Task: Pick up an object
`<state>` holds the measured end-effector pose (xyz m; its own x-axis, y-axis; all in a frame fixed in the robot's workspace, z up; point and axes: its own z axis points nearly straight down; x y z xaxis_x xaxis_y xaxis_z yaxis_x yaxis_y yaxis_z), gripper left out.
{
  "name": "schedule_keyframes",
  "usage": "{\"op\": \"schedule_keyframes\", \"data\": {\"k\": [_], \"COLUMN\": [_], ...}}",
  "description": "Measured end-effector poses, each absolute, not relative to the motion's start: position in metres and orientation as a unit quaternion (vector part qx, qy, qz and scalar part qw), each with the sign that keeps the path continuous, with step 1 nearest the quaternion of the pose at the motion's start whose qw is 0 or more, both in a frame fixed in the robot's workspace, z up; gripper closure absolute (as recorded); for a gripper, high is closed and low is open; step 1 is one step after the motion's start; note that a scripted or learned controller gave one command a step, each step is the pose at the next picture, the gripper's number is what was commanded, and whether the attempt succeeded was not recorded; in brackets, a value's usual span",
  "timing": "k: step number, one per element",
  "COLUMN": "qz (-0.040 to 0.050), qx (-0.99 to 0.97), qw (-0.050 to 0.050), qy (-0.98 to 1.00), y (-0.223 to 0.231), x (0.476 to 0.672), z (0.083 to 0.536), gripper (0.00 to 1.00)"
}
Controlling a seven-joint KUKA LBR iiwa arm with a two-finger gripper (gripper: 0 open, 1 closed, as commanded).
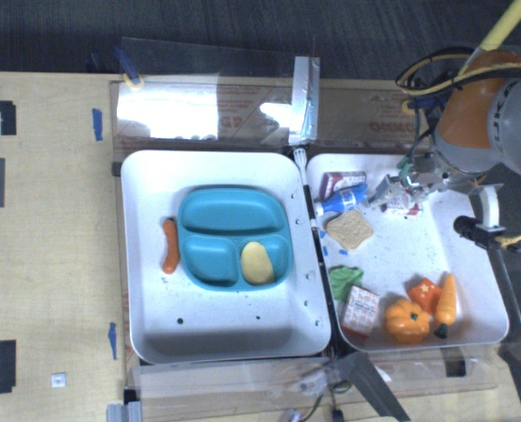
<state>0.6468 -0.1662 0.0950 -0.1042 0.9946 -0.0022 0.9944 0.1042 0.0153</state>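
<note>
You see the pincer (407, 183) low over the right bin's (392, 253) far edge, near 1 cracker (350, 229); its grip state you cannot tell.

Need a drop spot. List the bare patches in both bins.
Left bin: bare strip in front of the blue tray. Right bin: open middle between cracker and carrot. Crowded: its near edge and back left corner.

Right bin (480, 323): you have a pumpkin (407, 320), carrot (446, 299), cracker (350, 229), green leaf (344, 280).
Left bin (146, 236): sausage (170, 245) beside blue tray (216, 227); potato (257, 262) inside.
</note>
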Motion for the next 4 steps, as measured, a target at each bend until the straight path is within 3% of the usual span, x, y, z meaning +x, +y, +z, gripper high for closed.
{"op": "schedule_keyframes", "data": {"k": [1, 2, 3, 4], "qz": [0.0077, -0.0004, 0.0024, 0.0010], "qx": [0.668, 0.655, 0.653, 0.547], "qw": [0.014, 0.003, 0.002, 0.001], "qy": [0.744, 0.756, 0.757, 0.837], "y": [-0.167, -0.211, -0.156, -0.118], "x": [0.651, 0.574, 0.646, 0.603], "z": [0.111, 0.087, 0.087, 0.111], "gripper": [1.00, 1.00, 1.00, 1.00]}}
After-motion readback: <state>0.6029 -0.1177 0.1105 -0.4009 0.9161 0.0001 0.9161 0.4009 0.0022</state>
